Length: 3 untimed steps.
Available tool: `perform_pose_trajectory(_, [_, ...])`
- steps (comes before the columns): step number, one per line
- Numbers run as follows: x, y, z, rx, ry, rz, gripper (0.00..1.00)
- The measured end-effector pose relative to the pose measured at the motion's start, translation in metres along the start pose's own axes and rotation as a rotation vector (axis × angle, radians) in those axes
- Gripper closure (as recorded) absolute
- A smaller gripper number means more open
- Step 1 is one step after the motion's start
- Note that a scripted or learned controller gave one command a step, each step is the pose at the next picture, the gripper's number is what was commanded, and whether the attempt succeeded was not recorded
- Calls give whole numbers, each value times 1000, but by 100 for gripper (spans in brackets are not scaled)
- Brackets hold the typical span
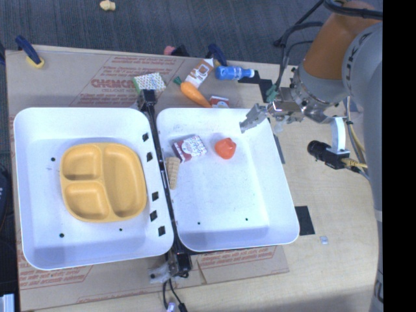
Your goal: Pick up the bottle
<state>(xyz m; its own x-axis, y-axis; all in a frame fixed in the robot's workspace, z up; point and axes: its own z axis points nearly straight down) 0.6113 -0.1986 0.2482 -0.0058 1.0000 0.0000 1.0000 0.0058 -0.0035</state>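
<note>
Bins first, nearest the camera: the left bin point(26, 174) holds a yellow divided plate point(103, 181), and the right bin point(273, 194) has a waffle cone point(173, 171) at its 9 o'clock edge, a small red-and-white packet point(190, 147) just past it, and a red tomato-looking thing point(225, 148) toward 12. The gripper point(255, 117) hangs over the right bin's 1 o'clock corner, and honestly I can't tell how far its fingers are spread; nothing visible in them. The bottle point(229, 73) isn't in either bin at all, it's lying on its side on the cardboard sheet point(97, 77) beyond the right bin, at about 11 o'clock from the gripper, near but apart. Looks like small blue plastic with a paler cap end, so my guess is light, stiff, smooth and prone to rolling or squirting out of a pinch; I'd grab across the middle of the body. Crowding it on the 9 o'clock side are a white carton point(198, 74) and a toy carrot point(194, 94), plus a blue clamp point(216, 54) just behind, so approach room is tight.
</note>
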Motion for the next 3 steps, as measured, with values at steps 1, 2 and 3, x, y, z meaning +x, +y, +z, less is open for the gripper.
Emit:
perform_pose_trajectory(1, [1,0,-10,2,0,-5,100])
perform_pose_trajectory(2, [-12,-65,-56,-1,0,-78,100])
perform_pose_trajectory(3, [-11,-102,104,3,2,-30,100])
